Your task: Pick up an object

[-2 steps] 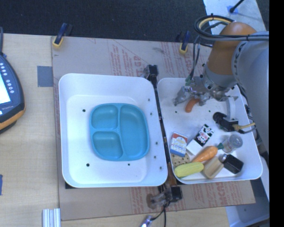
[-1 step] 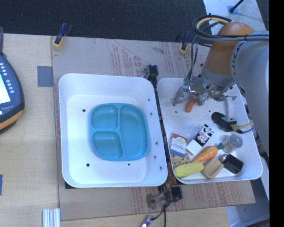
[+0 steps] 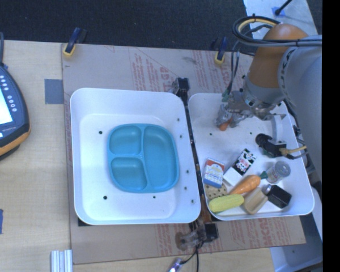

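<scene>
- While the grey arm reaches in from the right, its gripper hangs low over the far left corner of the right bin, above bare white floor; whether it is open or closed cannot be made out, and nothing is seen in its grasp.
- The objects to pick lie in a loose cluster along the right bin's near edge, well apart from the gripper.
- A yellow banana lies nearest the near left corner, with an orange carrot just beside it; both look like light, stiff toy food, smooth and probably slippery, best taken across the narrow middle.
- A small printed carton and a black-and-white box sit behind them; flat sides should grip well.
- A black block rests near the near right corner.
- The left bin carries a blue divided plate at its centre.
</scene>
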{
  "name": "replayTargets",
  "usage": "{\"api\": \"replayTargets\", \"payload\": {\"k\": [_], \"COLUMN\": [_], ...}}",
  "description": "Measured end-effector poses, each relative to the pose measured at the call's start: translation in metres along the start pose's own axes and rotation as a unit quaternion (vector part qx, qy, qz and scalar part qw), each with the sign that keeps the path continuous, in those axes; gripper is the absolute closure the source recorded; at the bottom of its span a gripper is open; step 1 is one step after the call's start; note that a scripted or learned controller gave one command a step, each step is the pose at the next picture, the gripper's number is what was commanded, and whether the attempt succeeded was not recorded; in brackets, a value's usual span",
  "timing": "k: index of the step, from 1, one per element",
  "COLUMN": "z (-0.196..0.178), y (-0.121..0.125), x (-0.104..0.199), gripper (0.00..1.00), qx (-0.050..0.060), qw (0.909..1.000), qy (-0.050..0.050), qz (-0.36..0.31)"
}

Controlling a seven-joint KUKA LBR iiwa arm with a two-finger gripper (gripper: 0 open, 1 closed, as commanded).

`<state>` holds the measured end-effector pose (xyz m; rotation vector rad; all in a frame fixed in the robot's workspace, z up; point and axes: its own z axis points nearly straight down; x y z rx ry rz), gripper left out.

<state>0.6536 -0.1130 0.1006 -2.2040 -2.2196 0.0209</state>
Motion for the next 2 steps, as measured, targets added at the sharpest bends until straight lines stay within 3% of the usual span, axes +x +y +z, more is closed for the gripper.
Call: {"api": "replayTargets", "payload": {"k": [1,2], "z": [0.009,-0.131], "y": [0.001,-0.026], "x": [0.017,0.068], "gripper": [1.0,1.0], "qx": [-0.002,-0.009], "qw": [1.0,1.0], "qy": [-0.001,0.0], "qz": [0.002,0.001]}}
